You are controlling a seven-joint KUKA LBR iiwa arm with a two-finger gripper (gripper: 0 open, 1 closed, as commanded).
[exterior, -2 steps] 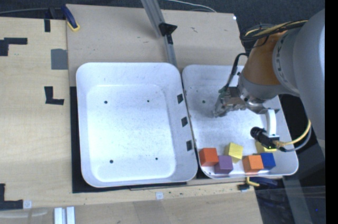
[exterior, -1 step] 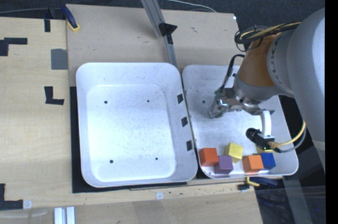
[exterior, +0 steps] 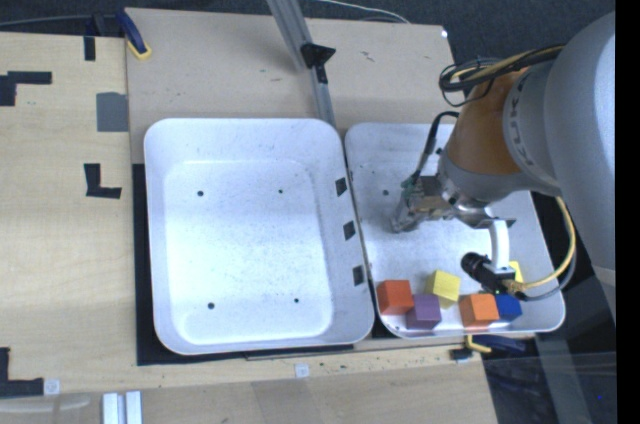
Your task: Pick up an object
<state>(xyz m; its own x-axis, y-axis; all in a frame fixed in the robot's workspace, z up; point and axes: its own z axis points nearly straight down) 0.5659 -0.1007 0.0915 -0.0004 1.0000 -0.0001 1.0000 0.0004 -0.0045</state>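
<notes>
My gripper (exterior: 408, 217) hangs low over the middle of the right bin (exterior: 375, 162), under the grey wrist and orange band. No block lies between its fingers; they point down at bare bin floor. Several small blocks sit along the bin's front edge: an orange one (exterior: 395, 296), a purple one (exterior: 427, 311), a yellow one (exterior: 445, 285), another orange one (exterior: 480, 309) and a blue one (exterior: 508, 308). All of them lie nearer the front than the gripper.
The left bin (exterior: 245, 232) stands beside the right one, their rims touching. A slanted metal rod (exterior: 285, 7) reaches in from the top toward the bins' joint. A black cable fitting (exterior: 482, 268) hangs near the blocks.
</notes>
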